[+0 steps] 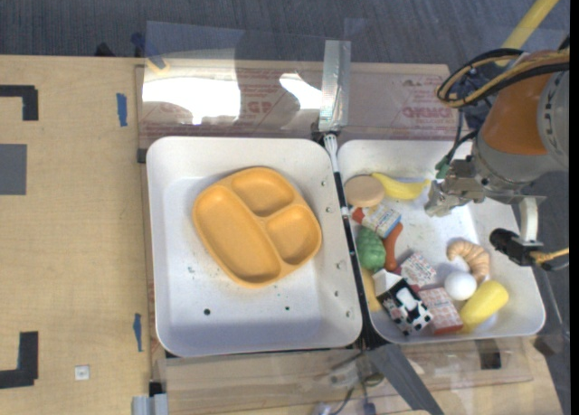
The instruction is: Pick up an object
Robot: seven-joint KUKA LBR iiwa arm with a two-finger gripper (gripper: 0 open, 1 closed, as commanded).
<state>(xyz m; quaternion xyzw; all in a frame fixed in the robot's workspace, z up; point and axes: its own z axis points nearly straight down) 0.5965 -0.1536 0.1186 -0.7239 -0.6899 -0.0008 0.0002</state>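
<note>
The grey arm with the orange band (517, 124) reaches in from the right, its two-finger gripper (450, 194) low over the right white bin (520, 318), just beside the yellow toy banana (399, 187). Honestly can't tell the finger state.

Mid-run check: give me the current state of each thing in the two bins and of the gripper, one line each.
Orange divided plate: flat in the left bin, compartments bare.
Banana: lying at the right bin's far side, untouched.
White egg: resting among the toys.
Croissant: lying beside the egg.
Lemon: at the near right corner.
Gripper: low over the right bin, nothing seen between its fingers.
</note>
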